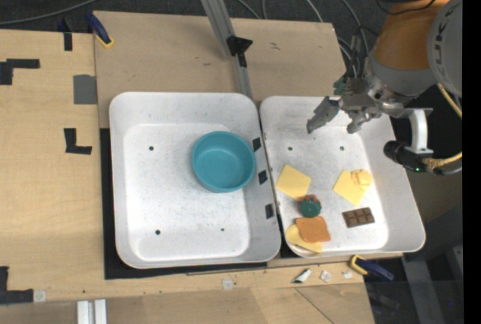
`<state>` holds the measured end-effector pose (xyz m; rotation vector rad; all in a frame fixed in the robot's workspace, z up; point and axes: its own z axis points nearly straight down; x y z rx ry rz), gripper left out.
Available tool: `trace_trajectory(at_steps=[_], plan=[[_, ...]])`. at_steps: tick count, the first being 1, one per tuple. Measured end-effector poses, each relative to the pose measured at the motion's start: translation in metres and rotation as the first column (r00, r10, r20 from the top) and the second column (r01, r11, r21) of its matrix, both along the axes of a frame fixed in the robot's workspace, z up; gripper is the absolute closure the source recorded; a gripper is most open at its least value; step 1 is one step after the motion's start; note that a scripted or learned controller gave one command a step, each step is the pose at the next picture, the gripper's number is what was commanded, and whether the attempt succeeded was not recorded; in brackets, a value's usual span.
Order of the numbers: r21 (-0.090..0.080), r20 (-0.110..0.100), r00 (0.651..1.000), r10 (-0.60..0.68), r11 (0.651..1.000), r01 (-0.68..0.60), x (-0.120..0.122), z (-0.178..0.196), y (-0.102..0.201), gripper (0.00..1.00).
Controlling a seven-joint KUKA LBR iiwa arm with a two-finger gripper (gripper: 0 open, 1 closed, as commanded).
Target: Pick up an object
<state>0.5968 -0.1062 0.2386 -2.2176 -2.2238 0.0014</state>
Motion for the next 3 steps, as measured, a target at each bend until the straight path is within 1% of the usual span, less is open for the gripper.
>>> trace_trajectory(at_steps=[1,2,3], plan=[[0.0,0.0,1.0,0.0,1.0,0.0,0.0,0.0,0.0,0.0],[0.0,-0.007,1.0,-0.001,1.0,0.001,-0.002,-0.065,0.0,0.0],[0.0,-0.007,1.0,-0.002,1.0,0.002,0.001,-0.121,-0.008,0.0]])
